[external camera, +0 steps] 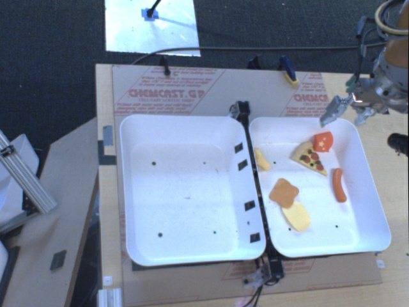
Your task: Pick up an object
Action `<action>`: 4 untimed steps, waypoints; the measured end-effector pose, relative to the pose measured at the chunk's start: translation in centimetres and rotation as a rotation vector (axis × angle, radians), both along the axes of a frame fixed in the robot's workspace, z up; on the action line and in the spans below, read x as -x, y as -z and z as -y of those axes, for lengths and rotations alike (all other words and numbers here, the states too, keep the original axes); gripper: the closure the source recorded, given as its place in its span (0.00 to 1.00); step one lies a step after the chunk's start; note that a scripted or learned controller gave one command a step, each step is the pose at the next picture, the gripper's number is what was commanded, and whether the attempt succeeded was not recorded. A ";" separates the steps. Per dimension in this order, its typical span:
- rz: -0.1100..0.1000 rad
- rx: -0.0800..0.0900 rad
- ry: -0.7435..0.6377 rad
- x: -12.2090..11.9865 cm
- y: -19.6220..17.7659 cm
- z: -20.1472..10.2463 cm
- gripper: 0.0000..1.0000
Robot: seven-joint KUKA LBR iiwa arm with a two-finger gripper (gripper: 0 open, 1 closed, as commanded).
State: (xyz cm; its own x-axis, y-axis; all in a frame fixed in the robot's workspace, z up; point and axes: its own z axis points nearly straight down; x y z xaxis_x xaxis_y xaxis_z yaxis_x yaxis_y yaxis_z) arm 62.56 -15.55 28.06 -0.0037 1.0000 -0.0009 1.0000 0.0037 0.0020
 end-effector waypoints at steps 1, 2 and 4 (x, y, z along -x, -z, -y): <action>0.002 0.001 -0.005 -1.7 19.8 -3.8 0.00; 0.014 0.004 0.001 3.6 19.1 -4.0 0.00; 0.021 0.006 0.001 12.5 19.1 -5.2 0.00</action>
State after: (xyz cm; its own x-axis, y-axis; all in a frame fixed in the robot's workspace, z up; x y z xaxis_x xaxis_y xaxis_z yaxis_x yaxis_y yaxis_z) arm 50.02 -10.30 8.99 -0.0023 1.0000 -0.0071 0.9997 0.0024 0.0235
